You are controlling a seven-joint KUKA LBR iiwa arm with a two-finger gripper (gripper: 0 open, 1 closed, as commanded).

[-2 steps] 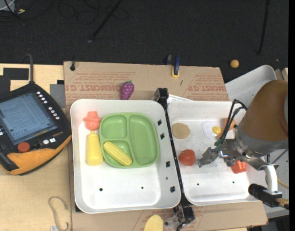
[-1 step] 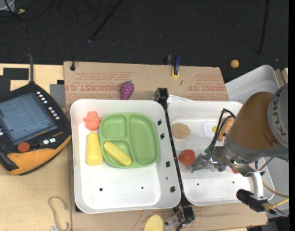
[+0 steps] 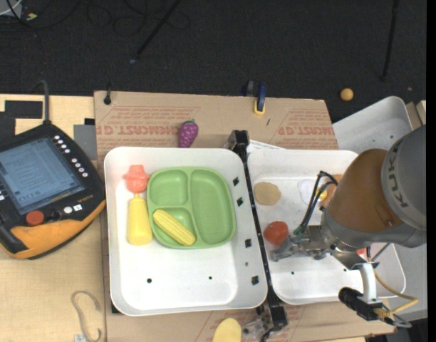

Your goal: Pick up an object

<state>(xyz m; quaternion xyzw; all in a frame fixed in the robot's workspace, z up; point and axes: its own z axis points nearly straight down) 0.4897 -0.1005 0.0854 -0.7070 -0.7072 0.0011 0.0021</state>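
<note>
Low over the white bin (image 3: 303, 291) nearer the arm's base, the gripper (image 3: 288, 251) hangs at the end of the grey arm (image 3: 410, 184), whose orange band (image 3: 357, 191) sits just behind it; whether the gripper is released or clenched cannot be told from this slanted view, and nothing can be made out in its grasp. Just beside its tip, on the side toward the back of the bench, lies a small red round object (image 3: 276, 231), very near the gripper though contact cannot be confirmed. Farther from the tip in that same direction, in the same bin, rests a flat tan disc (image 3: 267, 193), and a little orange piece (image 3: 330, 189) peeks out beside the black cable (image 3: 316, 191) that runs up from the wrist. Across the black divider (image 3: 252, 212) from the gripper is the second white bin (image 3: 175, 291), which holds a green divided plate (image 3: 196, 198) with a yellow corn cob (image 3: 174, 227) lying in its small compartment. On the plate's far side from the gripper a yellow bottle (image 3: 138, 219) lies touching the plate's rim, with a pinkish-red piece (image 3: 136, 179) at its top end. Well away from the gripper, beyond both bins, a purple bunch of grapes (image 3: 188, 132) sits on the brown cardboard (image 3: 296, 123), and a teach pendant (image 3: 40, 184) rests on the bench past the second bin. Near the front edge, close below the divider's end, a yellow rounded object (image 3: 227, 330) lies outside the bins
</note>
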